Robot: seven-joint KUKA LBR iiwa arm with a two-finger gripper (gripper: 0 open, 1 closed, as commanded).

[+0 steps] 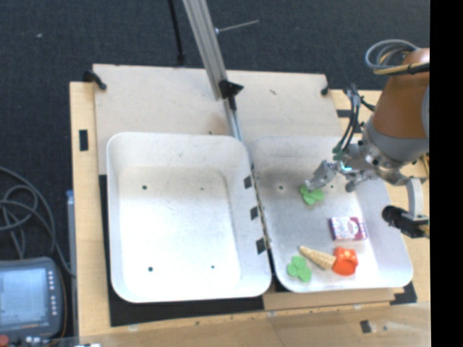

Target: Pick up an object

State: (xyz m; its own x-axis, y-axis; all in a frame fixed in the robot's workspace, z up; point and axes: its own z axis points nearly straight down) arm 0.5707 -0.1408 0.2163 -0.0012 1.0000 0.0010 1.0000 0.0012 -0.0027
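My gripper [323, 177] hangs over the right bin [283, 147], reaching in from the right below the orange band of the arm. Its tip is right against a small light-green piece [312, 195] near the bin's middle; whether it touches or holds that piece is unclear. Closer to the front of the same bin lie a purple-and-white box [346, 228], an orange-red object [345, 262], a tan cone [315, 256] and a dark-green clover-shaped piece [299, 268].
The left bin [116, 152] sits beside the right one, with a thin divider strip between them. A slanted metal pole [205, 35] rises from the back of the bench. A screen device [25, 298] and cables lie at the lower left.
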